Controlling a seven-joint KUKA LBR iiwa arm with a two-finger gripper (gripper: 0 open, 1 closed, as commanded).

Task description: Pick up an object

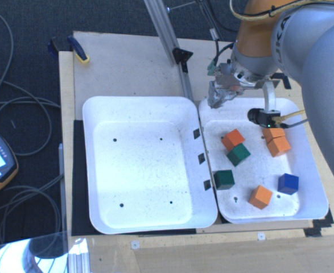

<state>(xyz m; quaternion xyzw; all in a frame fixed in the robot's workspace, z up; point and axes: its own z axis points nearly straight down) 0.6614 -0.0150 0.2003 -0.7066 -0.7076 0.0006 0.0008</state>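
Right bin (pixel 309 206): orange cube (pixel 260 197) nearest, then blue cube (pixel 288 183), two green cubes (pixel 224 178), two more orange cubes (pixel 233 138) mid-bin. Jaws (pixel 217 99) seen at far-left corner, clear of all cubes; nothing held, opening cannot be told.

3 orange blocks (pixel 233 138), 2 green (pixel 238 153), 1 blue (pixel 288 183)

Arm (pixel 280 33): reaches in from right, orange band above wrist.
Gripper (pixel 218 99): over far left corner of right bin (pixel 314 181).
Right bin contents: orange blocks (pixel 233 138), (pixel 277 141), (pixel 260 197); green blocks (pixel 239 153), (pixel 224 179); blue block (pixel 288 183).
Left bin (pixel 93 152): beside right bin.
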